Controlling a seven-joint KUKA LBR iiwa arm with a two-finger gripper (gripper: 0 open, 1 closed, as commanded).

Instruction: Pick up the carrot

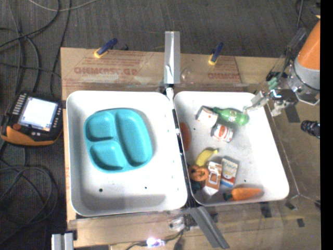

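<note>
Your claw (258,100) open, empty, over right bin's (278,155) far corner; carrot (245,193) well apart at near edge.

A blue divided tray (119,138) lies in the left white bin (78,191). The right white bin (276,160) holds a green bottle (231,116), a red-and-white can (222,133), a banana (206,156) and two small cartons (222,172) — all clustered toward its centre. Far left of the frame sits an orange-edged pendant with a lit screen (34,117); two blue-and-yellow clamps (105,47) grip the board's top edge.
</note>
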